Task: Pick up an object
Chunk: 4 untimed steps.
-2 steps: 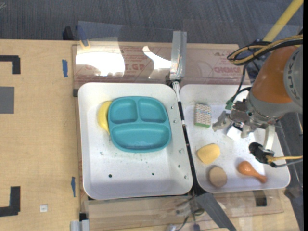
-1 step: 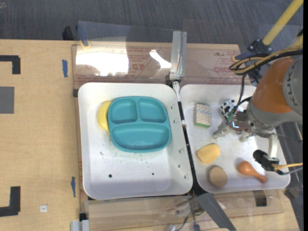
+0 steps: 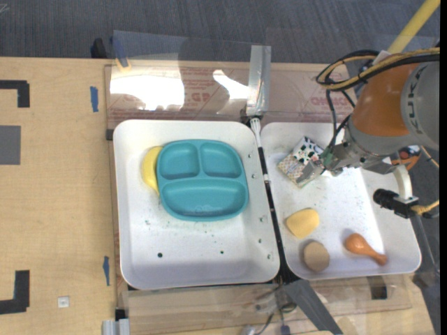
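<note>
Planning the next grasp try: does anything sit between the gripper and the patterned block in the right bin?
Nothing visible does. The gripper is right beside the patterned block near the right bin's back edge; the other objects lie nearer the front.

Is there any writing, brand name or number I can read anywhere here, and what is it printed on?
"UK": grey letters, cut off by the picture's edge, on the arm's grey housing.
Reddish print on the clear sheet behind the bins: too blurred to read.
Black-and-white patterned box in the right bin, beside the tool: pattern, no legible words.
Teal divided plate: no text seen.
</note>
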### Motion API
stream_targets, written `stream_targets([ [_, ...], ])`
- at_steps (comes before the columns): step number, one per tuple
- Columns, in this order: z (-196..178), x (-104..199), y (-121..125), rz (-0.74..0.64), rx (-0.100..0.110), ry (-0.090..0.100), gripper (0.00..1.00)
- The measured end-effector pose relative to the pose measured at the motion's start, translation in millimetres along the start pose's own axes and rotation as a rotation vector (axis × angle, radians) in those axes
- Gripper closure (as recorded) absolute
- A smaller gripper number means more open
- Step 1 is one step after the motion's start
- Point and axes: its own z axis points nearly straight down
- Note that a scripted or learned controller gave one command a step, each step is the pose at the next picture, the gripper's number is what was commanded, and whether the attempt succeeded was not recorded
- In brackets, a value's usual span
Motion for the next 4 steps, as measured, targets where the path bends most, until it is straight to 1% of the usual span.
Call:
stream_targets([
  [1, 31.8, -24.8, 39.1, -0.193, 0.026, 0.009, 0.00],
  [2, -28.3, -35.4, 1.1, -0.122, 0.000, -0.001, 0.00],
  [3, -104.0, -1.0, 54.3, -0.105, -0.006, -0.001, 0.00],
  [4, -24.1, -2.3, 70.0, -0.145, 0.012, 0.006, 0.00],
])
